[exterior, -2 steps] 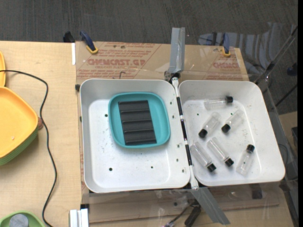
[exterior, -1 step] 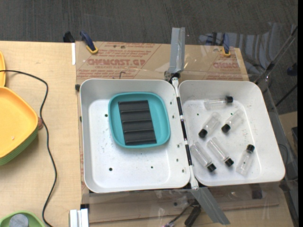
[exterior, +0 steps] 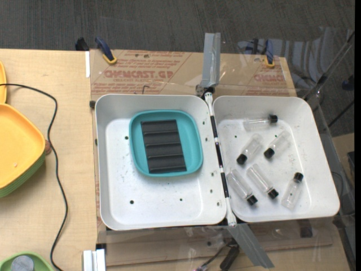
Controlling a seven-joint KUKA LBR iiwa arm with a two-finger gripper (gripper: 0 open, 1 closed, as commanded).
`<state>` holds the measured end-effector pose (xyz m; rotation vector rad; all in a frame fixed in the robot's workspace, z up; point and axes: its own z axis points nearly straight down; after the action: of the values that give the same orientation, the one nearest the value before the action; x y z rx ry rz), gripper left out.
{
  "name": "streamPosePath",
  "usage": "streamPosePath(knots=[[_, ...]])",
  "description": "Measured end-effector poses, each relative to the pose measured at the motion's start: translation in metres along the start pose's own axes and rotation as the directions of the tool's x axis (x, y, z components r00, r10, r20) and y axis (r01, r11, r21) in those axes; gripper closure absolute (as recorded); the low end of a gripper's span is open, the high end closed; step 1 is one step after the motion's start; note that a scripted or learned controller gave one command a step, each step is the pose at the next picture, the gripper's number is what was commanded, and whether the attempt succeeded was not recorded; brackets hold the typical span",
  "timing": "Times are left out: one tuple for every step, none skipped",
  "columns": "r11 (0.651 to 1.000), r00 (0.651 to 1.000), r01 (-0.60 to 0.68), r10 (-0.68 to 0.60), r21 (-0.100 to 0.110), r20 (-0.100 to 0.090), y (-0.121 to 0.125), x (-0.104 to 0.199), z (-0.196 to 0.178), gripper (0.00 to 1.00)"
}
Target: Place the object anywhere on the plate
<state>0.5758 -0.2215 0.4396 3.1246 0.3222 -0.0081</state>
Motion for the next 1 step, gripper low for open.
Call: streamPosePath(knots=[[1.0,1.0,-0.006,0.006,0.002,0.0,-0.0018,-0.0125,-0.0001,0.0]])
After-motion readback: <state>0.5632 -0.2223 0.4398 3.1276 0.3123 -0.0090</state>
